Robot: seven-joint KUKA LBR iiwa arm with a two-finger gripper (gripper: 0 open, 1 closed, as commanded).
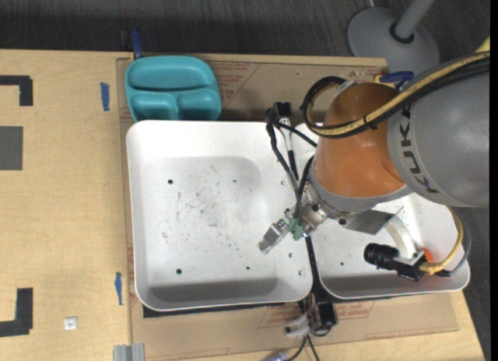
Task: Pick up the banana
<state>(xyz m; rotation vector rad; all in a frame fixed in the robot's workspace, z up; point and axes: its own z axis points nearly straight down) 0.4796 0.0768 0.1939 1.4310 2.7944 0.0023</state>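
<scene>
Grey arm [443, 141] looms over the right bin [447, 278], hiding any banana there. Its claw [278, 233] hangs over the left bin [156, 157]'s right edge; whether open, I cannot tell.

- Two bins sit side by side on the bench [62, 196]: the left bin [156, 196] lies in the open, and the right bin [443, 278] lies mostly under my arm [436, 141].
- My gripper [278, 233] hangs over the left bin's right part, near the wall the bins share.
- A divided tray [173, 89] stands behind the left bin, touching its far rim.
- A lamp base [381, 33] rests on the floor beyond the bench, behind my arm.
</scene>
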